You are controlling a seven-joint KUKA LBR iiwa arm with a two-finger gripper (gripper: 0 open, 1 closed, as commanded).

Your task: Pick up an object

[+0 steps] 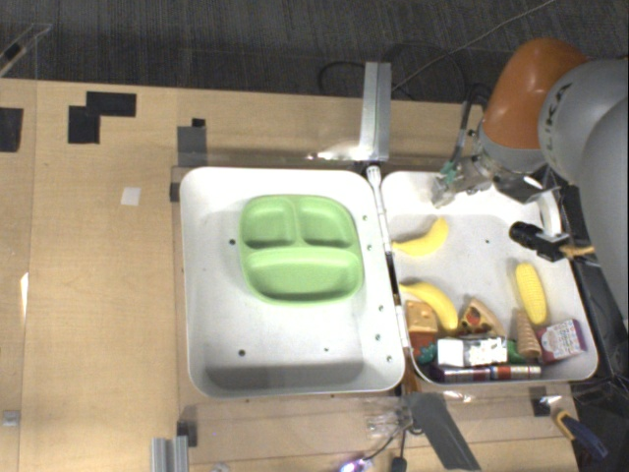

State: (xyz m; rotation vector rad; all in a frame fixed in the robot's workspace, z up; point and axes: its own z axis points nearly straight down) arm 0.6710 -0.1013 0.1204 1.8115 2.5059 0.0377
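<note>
jaws [447, 187] near right bin [491, 232] rim, above banana [425, 239]

left white bin [201, 293]: green sectioned tray [299, 246] lying flat, nearer the bin's far edge, three compartments. desk [88, 293] pale wood, black squares [101, 113] near its far-left corner. metal post [376, 114] upright at far edge between bins. dark carpet [197, 18] beyond the desk.
</note>
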